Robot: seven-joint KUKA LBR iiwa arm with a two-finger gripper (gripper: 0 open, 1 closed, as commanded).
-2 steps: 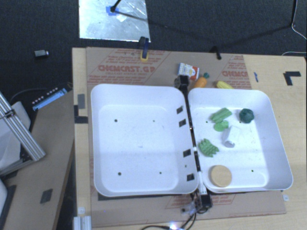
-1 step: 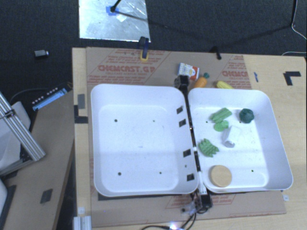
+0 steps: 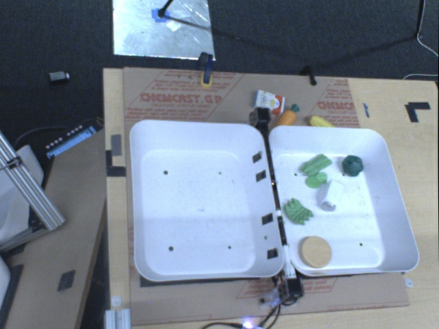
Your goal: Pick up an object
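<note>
Nothing is being lifted yet; the task is sitting at its start. Right bin (image 3: 394,204) is holding a tan disc (image 3: 316,251) at 6 o'clock, a dark green ball (image 3: 352,164) at 1 o'clock. Pincer state: can't tell. Next: descending onto one piece.

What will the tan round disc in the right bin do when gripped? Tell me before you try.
The tan disc lies flat and low on the right bin, so it probably won't roll, but there is little edge to grip. It looks rigid and likely light. Near the bin's front wall, it might slide against it when pushed.
</note>
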